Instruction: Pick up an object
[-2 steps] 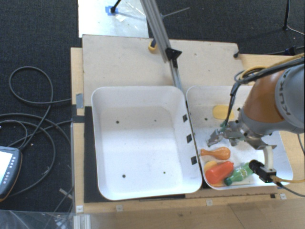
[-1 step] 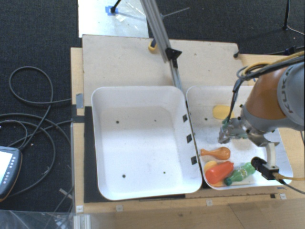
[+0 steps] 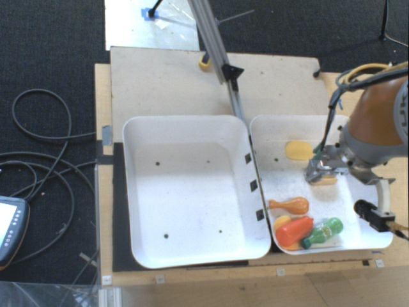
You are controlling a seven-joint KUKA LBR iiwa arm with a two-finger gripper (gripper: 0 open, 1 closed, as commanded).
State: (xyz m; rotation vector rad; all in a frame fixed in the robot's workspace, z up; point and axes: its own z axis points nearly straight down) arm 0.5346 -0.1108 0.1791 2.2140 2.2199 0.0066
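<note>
Presently, right of frame: gripper low in the right bin, over a pale yellowish piece that peeks from under it; whether its fingers are spread or pinching cannot be told from this angle. Nearby: yellow oval object just upper left; orange gourd-shaped toy, red-orange pepper-like toy and green bottle toward the lower edge; left bin at centre. Task judged at the grasp stage; nothing visibly lifted, so closing and raising remain.

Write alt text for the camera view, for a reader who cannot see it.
A grey and orange robot arm reaches from the right, its gripper low in the right bin beside a yellow object. Nearer the front lie an orange drumstick-shaped toy, a red-orange toy and a green bottle.
</note>
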